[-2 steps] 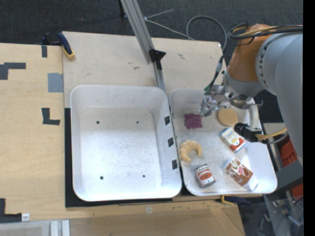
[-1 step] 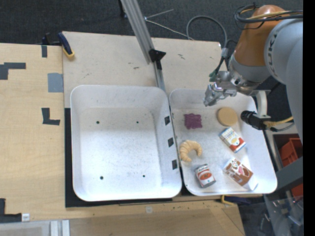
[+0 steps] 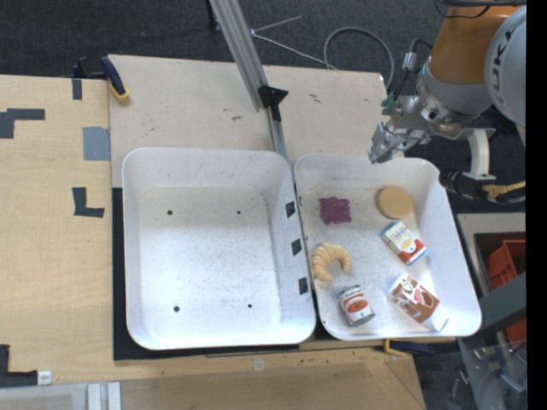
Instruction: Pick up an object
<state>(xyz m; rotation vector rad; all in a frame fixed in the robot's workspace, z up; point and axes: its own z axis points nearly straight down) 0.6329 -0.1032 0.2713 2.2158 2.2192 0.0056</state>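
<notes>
One fixed camera looks down at a slant from above the bench [image 3: 51,229], taking in both bins [image 3: 205,165] fully.

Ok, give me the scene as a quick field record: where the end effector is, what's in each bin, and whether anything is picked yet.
end effector: above the far rim of the right bin, nothing seen between its fingers
right bin contents: purple square, round cookie, croissant, can, small carton, brown packet
left bin: bare white floor with dark specks
nearest item to end effector: round cookie
pick status: not yet done
</notes>
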